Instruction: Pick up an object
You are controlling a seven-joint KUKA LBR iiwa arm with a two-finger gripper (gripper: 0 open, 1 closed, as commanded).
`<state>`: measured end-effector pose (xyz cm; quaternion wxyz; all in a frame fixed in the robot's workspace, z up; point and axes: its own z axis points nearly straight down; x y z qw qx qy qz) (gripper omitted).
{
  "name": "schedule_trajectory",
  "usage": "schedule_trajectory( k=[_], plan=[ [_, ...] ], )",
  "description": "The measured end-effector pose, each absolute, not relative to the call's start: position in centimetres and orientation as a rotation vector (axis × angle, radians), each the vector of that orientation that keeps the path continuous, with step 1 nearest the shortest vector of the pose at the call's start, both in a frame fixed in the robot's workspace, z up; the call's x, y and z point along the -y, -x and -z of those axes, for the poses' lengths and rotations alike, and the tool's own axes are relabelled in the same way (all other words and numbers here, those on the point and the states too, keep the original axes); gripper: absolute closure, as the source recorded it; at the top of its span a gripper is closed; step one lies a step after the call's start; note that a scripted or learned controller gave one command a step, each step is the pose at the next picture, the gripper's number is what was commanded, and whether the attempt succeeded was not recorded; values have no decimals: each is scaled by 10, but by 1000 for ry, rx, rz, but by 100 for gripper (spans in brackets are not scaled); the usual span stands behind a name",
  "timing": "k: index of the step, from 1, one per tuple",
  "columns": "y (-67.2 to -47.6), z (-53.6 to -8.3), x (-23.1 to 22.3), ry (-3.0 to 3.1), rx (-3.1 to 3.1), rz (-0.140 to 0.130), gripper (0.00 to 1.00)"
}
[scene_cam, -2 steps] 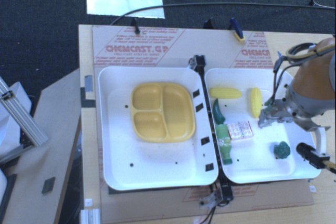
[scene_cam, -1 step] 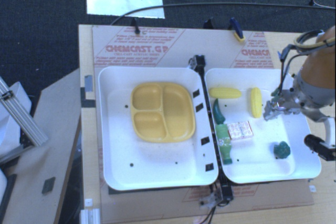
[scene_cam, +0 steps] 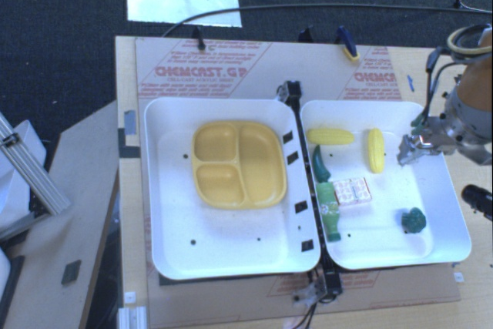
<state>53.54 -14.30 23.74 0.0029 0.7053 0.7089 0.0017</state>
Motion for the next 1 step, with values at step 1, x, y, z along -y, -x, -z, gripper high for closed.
schedule_trajectory(
  k=[1],
  plan=[
    [-545,-230,85,-2210,-2233,-4,100]
  ],
)
